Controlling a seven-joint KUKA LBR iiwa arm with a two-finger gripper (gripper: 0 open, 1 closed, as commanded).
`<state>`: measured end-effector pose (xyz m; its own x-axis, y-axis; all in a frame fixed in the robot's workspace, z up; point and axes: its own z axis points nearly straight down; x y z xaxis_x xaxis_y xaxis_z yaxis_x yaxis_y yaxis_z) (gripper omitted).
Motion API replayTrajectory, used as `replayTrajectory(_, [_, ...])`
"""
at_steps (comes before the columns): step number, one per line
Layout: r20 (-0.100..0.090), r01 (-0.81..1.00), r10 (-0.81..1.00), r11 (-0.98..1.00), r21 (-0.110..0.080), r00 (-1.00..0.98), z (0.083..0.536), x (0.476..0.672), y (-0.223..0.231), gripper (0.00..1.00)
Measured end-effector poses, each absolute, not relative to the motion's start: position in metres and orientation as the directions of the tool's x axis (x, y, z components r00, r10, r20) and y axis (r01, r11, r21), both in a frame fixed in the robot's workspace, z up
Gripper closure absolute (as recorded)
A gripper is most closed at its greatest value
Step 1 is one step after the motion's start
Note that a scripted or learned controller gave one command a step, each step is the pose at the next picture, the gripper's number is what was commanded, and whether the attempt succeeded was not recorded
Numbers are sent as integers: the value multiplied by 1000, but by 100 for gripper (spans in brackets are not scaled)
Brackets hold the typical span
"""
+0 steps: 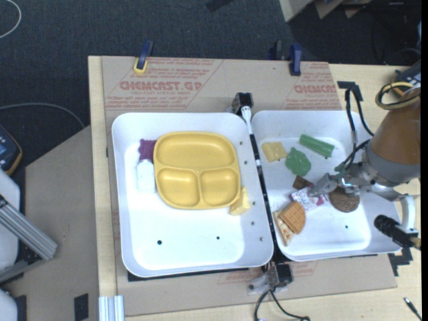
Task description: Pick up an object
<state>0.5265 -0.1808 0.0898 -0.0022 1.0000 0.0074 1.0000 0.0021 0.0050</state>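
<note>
My gripper (pixel 334 183) hangs low over the right bin (pixel 334 243), reaching in from the right under the arm's orange band. Just to its left lies a small pink and white wrapper (pixel 305 197), and a round brown cookie (pixel 346 201) sits right beneath it. A tan waffle piece (pixel 291 219) lies toward the front. Farther back are a green leaf-shaped toy (pixel 297 160), a green stick (pixel 316 146) and a pale yellow block (pixel 273 152). I see nothing lifted off the bin floor.
The left bin (pixel 187 246) holds a yellow divided plate (pixel 196 169), a purple item (pixel 146 148), a white item (pixel 144 176) and a small yellow piece (pixel 240 204). A black divider (pixel 254 162) runs between the bins. Cables (pixel 354 112) trail by the arm.
</note>
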Motion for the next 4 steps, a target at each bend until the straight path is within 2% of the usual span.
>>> replayTrajectory(1, [-2, 1000, 1000, 1, 19, -1, 105, 530, -183, 100])
replayTrajectory(2, [-3, 1000, 1000, 0, 5, 0, 149, 528, -188, 100])
replayTrajectory(4, [-3, 1000, 1000, 2, 6, -1, 227, 536, -189, 100])
